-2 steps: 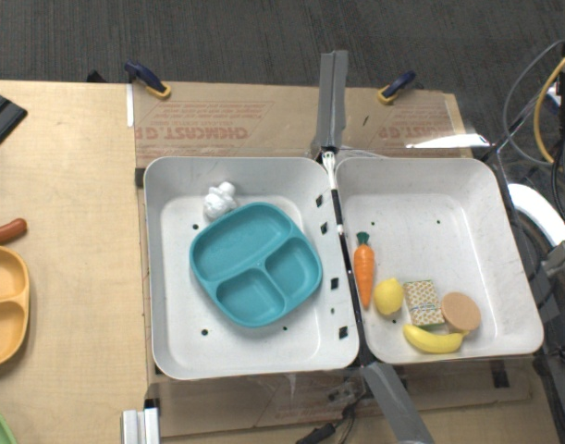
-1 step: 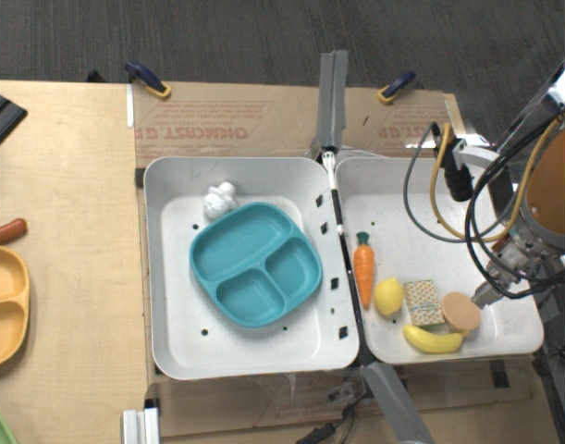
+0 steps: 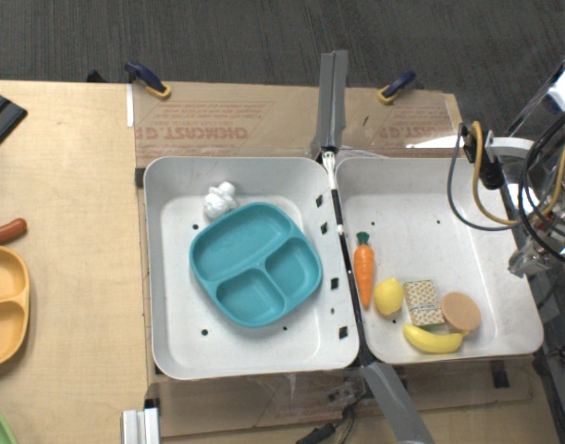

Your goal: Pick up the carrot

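The carrot lies in the right bin, hard against that bin's left wall where the two bins meet. Its orange body runs lengthwise along the wall and its green top points toward the far side of the bench. The arm comes in at the right edge amid looping black and yellow cables. What seems to be the gripper hangs at the right bin's right rim, well apart from the carrot, with the open white floor of the bin between them. Whether it is open or closed cannot be told from this view, and nothing can be seen held in it. Just beside the carrot's lower end sits a yellow lemon. Past it are a small patterned block, a round brown piece and a banana, clustered near the bin's front. The left bin holds a teal divided plate and a small white crumpled object at the plate's far edge. The cardboard sheet behind the bins carries red printed lettering that appears upside down. It is too faint to read with confidence.
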`<state>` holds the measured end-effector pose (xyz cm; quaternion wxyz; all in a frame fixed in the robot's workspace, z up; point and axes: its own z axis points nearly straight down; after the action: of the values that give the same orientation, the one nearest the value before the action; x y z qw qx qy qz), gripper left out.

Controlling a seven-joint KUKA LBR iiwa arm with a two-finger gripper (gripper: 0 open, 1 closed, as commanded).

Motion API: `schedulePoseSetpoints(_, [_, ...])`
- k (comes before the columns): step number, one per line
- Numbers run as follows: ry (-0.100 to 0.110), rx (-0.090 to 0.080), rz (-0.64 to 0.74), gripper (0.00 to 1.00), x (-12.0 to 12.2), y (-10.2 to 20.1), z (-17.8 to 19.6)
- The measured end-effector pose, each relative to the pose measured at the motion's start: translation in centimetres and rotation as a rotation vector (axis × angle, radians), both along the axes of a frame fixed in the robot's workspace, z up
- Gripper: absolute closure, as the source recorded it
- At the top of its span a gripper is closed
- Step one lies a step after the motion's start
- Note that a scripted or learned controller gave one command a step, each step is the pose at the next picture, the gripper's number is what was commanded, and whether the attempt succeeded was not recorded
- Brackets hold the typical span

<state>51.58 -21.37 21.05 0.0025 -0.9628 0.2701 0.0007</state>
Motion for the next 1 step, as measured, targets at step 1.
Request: schedulePoseSetpoints(1, [-0.007,0.002,0.347,1.00,1.16,-0.70,12.40])
